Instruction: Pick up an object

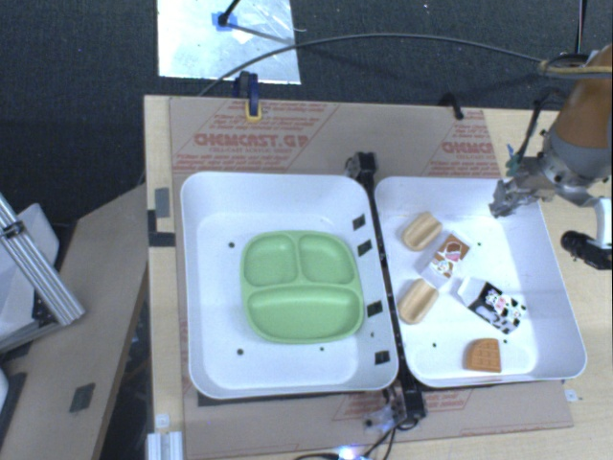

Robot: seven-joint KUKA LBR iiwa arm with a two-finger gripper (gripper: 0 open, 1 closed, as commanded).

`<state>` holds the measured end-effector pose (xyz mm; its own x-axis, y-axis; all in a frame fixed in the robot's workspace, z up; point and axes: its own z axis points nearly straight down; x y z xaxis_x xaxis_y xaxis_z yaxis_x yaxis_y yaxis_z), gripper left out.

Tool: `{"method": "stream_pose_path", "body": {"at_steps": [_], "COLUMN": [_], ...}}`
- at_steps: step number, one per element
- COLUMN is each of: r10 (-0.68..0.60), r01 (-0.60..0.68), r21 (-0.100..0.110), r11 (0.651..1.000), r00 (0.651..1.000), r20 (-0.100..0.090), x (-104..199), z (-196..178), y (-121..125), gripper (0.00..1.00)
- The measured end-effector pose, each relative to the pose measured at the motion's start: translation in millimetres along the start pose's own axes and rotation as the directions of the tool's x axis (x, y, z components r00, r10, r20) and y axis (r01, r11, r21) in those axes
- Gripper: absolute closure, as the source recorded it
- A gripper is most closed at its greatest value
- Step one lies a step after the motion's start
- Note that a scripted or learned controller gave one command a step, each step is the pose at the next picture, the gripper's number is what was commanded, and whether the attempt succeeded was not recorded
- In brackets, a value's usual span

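Jaws (505, 205) hang over the back right corner of the right bin (560, 290), on the end of the grey arm (575, 151) reaching in from the right. Dark and small at this slant; cannot tell whether they stand apart or together. Nothing visible between them. Judged a hover above the load, not yet a grasp.

Right bin holds the pickable things, loosely scattered, none stacked:
- tan roll (420, 230), nearest the jaws, toward the bin's left wall, lying aslant.
- small carton (447, 257) with a brown-and-white print, just in front of that roll, lying flat.
- second roll (418, 300), further forward, near the left wall.
- black-and-white packet (494, 306), mid-bin, in front of the jaws and well apart from them.
- waffle (484, 356), by the front rim.

The scatter leaves gaps around each piece, which should suit a top-down grip; roll and carton sit close and could be nudged together.

Left bin (206, 257), touching the right bin along the shared wall, holds one green tray (302, 286) with three compartments, lying flat at centre. Likely a poor target: broad and flat.

Both bins rest on a printed board (278, 137) on the desk (110, 257). A cable (402, 36) arcs behind the bins toward the arm.
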<state>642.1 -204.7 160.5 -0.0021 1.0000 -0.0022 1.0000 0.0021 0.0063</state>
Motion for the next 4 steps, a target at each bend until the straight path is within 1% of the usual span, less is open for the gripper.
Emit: {"method": "stream_pose_path", "body": {"at_steps": [1, 2, 3, 4], "r10": [-0.004, -0.004, -0.008, -0.008], "r01": [0.004, 0.004, 0.008, 0.008], "r21": [-0.002, 0.003, 0.005, 0.004], "r11": [1.0, 1.0, 1.0, 1.0], "r00": [1.0, 1.0, 1.0, 1.0], "r20": [0.0, -0.001, -0.004, -0.004], "x": [5, 5, 60, 118], "z": [-62, -64, -55, -66], "y": [9, 10, 8, -3], "gripper": [1.0, 1.0, 1.0, 1.0]}}
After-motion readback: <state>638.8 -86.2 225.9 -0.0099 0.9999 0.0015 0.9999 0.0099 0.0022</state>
